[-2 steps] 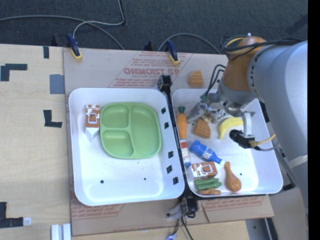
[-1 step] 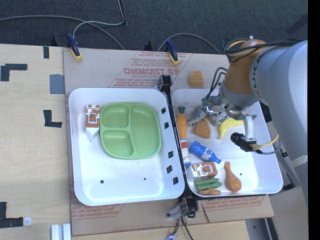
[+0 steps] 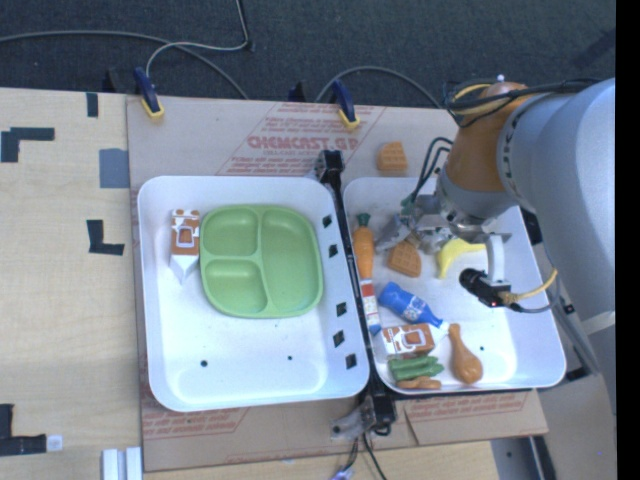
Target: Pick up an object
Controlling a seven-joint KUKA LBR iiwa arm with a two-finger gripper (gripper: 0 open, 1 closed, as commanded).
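Observation:
My gripper [image 3: 415, 232] is low in the right bin [image 3: 530, 363], near its back left part. It hangs right above a tan wedge-shaped toy [image 3: 404, 260]. An orange carrot [image 3: 362, 252] lies just left of it along the bin's left wall. A yellow banana [image 3: 456, 257] lies just right of it, partly under the wrist. Nearer the front are a blue bottle [image 3: 408, 304], a small carton [image 3: 407, 340], green beans [image 3: 414, 370] and a chicken drumstick [image 3: 463, 356]. I see nothing held.
The left bin [image 3: 240, 368] holds a green divided plate [image 3: 262, 260] and a small carton [image 3: 184, 238] at its left. An orange block [image 3: 393, 157] sits on the cardboard behind the right bin. A black divider [image 3: 345, 268] runs between the bins. Cables trail off the wrist.

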